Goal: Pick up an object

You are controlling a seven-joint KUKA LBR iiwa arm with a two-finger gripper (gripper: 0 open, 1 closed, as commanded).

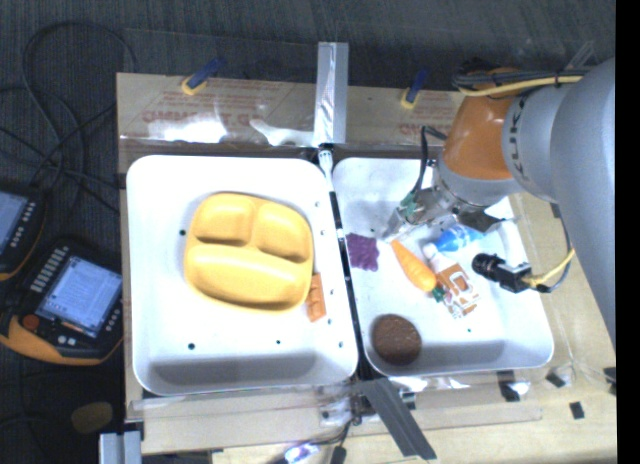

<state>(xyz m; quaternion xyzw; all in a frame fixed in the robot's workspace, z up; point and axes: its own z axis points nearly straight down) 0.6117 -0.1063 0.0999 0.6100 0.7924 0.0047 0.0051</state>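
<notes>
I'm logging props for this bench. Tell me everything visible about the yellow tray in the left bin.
The yellow tray looks like smooth moulded plastic with rounded corners and three shallow sections: two at the far side, one long one nearer the camera. It lies flat in the left bin, slightly turned, toward the bin's middle and right. A small orange piece sits against its right near corner. Nothing else touches it.

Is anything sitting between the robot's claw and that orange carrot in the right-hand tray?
Nothing visible does. The gripper hangs just above and left of the carrot, with bare bin floor between them. The purple grapes lie off to the left, and the blue-capped bottle to the right.
</notes>
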